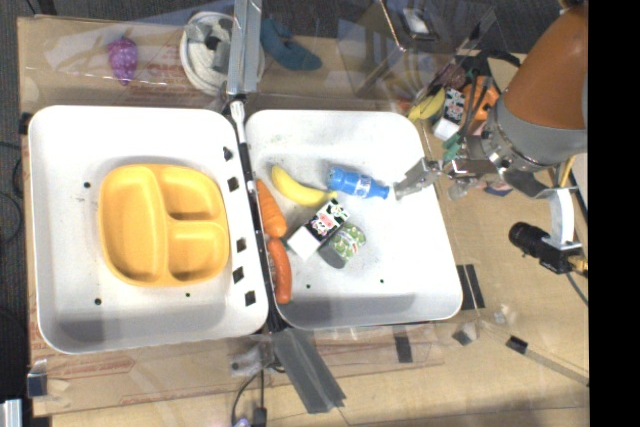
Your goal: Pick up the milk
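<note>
The milk carton point(318, 228) lies mid-bin, well left of and below the gripper point(412, 181), whose grip state I cannot tell.

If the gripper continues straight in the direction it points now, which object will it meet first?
Probably the blue plastic bottle: the gripper points left toward the bottle's cap end in the right white bin. Its height above the bin is unclear, so it may pass over.

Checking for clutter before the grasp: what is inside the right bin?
The right bin holds a banana, a blue bottle, a cow-print milk carton, a green can and two carrots. Anything beneath them is covered.
</note>
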Tool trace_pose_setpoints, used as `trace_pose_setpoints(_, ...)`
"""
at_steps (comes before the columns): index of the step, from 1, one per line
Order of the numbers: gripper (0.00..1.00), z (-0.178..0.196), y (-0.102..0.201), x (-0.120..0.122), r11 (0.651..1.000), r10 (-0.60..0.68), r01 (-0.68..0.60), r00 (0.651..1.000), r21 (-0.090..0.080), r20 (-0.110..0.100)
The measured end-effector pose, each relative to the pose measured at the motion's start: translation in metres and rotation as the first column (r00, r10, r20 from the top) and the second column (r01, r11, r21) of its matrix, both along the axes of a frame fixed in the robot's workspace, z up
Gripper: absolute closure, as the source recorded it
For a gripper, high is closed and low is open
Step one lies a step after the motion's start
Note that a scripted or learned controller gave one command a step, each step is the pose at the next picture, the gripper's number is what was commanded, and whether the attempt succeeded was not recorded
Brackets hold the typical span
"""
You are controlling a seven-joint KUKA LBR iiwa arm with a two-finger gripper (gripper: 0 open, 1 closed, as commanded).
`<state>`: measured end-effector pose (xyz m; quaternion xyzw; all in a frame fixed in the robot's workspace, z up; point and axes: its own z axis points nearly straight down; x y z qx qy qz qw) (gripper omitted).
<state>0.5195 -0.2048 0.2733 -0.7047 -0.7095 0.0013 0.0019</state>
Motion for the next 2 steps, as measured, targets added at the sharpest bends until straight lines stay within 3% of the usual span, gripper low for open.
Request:
trace_pose_setpoints(1,0.0,-0.145,0.034,0.0,0.998,0.065,-0.065,0.998,0.0,0.002)
trace_pose_setpoints(2,0.0,-0.165,0.097,0.01,0.976,-0.218,0.219,0.975,-0.004,0.039)
